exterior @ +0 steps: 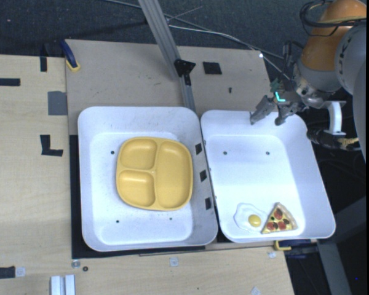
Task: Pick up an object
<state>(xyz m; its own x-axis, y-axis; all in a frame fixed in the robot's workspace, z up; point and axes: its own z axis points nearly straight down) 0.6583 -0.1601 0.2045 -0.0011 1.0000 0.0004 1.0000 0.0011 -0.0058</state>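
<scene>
The bench (129, 72) carries 2 shallow white bins side by side. The left bin (98, 165) holds the biggest item here, a yellow divided plate (154, 173) with 3 compartments, lying flat near the bin's middle. It looks like rigid, light plastic, with a low smooth rim that would be slippery, so a claw would most likely have to pinch the raised edge or one of the inner dividers. The right bin (264, 165) is bare across most of its floor, with 2 small toys down in its near corner: a fried egg (248, 217), white with a yellow yolk, and just beside it, on the side toward the arm, a pizza slice (279, 219), a triangle with red and dark toppings. Both seem thin and flat against the floor, probably light and stiff plastic or rubber, hard to get under; the pizza slice's crust edge or the egg's raised yolk appear the best places to bite. The grey arm (347, 48) with its orange band reaches in over the far edge of the right bin, and the gripper (269, 115) hangs there with its 2 fingers spread apart and nothing between them, well apart from the toys and from the plate.
</scene>
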